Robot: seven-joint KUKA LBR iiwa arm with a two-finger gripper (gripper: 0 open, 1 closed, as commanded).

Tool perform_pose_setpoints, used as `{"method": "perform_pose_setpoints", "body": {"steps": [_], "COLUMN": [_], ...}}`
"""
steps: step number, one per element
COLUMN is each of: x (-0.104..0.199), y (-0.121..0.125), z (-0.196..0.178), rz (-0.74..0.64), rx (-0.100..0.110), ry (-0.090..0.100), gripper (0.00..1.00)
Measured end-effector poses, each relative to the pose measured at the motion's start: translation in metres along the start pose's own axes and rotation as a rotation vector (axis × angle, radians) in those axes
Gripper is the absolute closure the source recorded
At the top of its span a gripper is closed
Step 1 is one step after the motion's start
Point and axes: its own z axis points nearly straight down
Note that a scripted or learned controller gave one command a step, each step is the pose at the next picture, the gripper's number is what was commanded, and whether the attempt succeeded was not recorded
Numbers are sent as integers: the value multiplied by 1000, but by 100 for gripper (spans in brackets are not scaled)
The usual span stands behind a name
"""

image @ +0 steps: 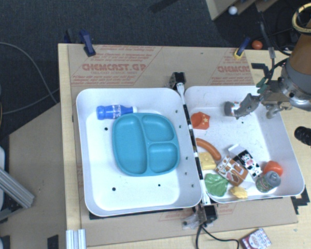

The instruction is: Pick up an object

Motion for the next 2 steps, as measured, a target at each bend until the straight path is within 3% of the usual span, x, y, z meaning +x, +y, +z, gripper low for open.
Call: {"method": "perform_pose_setpoints", "body": {"steps": [1,2], "x": [-58,-35], "y": [72,109], "z": [111,171], "rz": [1,0], "rx": [2,-2], "ry": [-1,-1], "gripper": [0,0]}}
